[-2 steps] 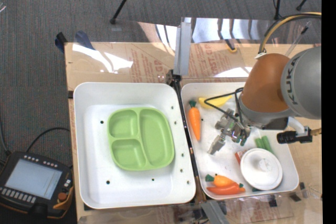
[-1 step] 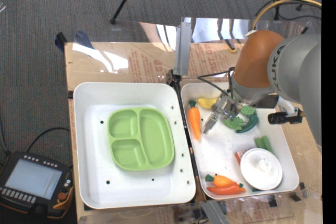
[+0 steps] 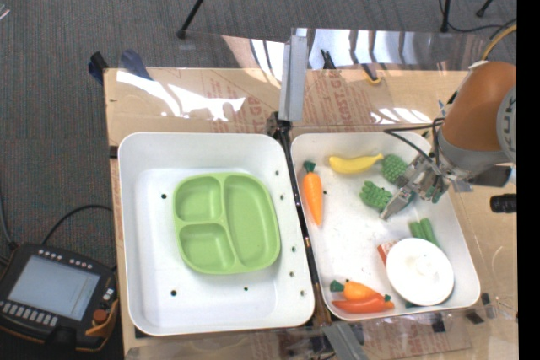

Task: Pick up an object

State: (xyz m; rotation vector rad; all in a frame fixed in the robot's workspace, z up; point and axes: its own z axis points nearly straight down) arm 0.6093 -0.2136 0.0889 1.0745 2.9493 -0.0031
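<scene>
While the claw [image 3: 403, 200] hangs low in the right bin [image 3: 337, 265], its fingers look parted and grasp nothing, just at 3 o'clock of the green broccoli piece [image 3: 375, 195]. That piece lies near the bin's middle, below the banana [image 3: 354, 163]. It looks a light, stiff, knobbly toy, likely best pinched across its narrow body.

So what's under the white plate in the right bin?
Poking out from under the white plate: a red-and-white item at its left edge and the green beans at its top. The plate covers the rest of both, so what else lies beneath cannot be told.
</scene>
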